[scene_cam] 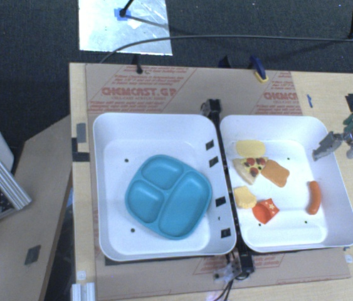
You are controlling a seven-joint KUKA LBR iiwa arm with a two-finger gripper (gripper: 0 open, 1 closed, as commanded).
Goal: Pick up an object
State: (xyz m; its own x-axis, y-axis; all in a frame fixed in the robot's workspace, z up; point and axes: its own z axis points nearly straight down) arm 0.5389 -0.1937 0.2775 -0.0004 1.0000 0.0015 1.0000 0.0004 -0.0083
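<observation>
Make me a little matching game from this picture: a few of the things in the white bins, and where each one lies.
Things:
1. blue divided plate
2. sausage
3. pizza slice
4. red piece

Places:
A. right bin, near its right wall
B. left bin
C. right bin, toward its front edge
D. right bin, beside the toast-coloured piece

Pairs: 1-B, 2-A, 3-D, 4-C

Just the gripper (338, 144) poking in from the right edge, mid-height, w/ a bit of wrist hardware behind it. One grey finger (324, 145) angled down-left. Nothing visibly between fingers, rest of arm cut off.
</observation>
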